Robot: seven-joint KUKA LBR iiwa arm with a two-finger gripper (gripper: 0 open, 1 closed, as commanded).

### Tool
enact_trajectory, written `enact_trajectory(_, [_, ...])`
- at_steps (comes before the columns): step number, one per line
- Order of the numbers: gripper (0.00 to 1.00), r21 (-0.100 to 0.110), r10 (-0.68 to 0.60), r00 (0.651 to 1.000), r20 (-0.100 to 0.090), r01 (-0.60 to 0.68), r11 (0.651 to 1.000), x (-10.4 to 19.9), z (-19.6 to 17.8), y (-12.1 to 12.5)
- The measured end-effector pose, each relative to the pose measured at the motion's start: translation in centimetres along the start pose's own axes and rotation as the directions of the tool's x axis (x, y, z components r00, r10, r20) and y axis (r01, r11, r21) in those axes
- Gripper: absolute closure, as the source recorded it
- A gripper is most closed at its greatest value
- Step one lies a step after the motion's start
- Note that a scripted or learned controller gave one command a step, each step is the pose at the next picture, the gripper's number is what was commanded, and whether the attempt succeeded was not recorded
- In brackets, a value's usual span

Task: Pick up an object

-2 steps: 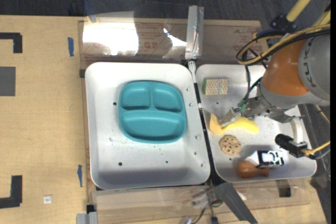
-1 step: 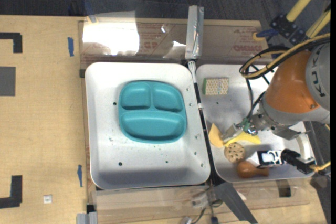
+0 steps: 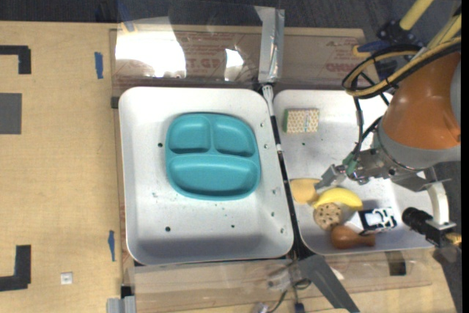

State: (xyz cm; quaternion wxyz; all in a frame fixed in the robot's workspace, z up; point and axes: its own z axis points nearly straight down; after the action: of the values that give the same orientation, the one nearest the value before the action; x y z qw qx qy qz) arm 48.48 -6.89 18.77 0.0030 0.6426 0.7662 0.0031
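The right bin [image 3: 330, 146] holds a small cluster near its front: a yellow banana [image 3: 341, 197], a yellow-orange piece [image 3: 302, 190] to its left, a round speckled cookie [image 3: 327, 214], a brown pear-like item [image 3: 346, 235] and a small black, white and blue object [image 3: 378, 218]. A pale, dotted square block [image 3: 302, 121] lies apart at the back of that bin. My gripper [image 3: 339, 174] hangs low over the right bin, just above and behind the banana, with the orange band of the arm [image 3: 429, 110] behind it. Nothing is visibly held.
The left bin [image 3: 139, 157] carries a teal divided plate [image 3: 213, 155] in its middle. A clear plastic sheet and cardboard [image 3: 220, 55] stand behind both bins. Yellow and black cables [image 3: 381, 59] loop at the back right. A black fitting [image 3: 421, 223] sits by the right bin's front right corner.
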Motion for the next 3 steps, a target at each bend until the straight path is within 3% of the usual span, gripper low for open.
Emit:
enact_trajectory(1, [0.00,-0.002,-0.002,1.000,0.004,0.002,1.000,-5.5,9.7,-1.3])
enact_trajectory(2, [0.00,0.005,0.107,0.994,0.001,-0.107,0.994,-2.7,4.0,-1.0])
enact_trajectory(3, [0.00,0.000,0.085,0.996,0.000,-0.085,0.996,-7.5,9.7,-1.6])
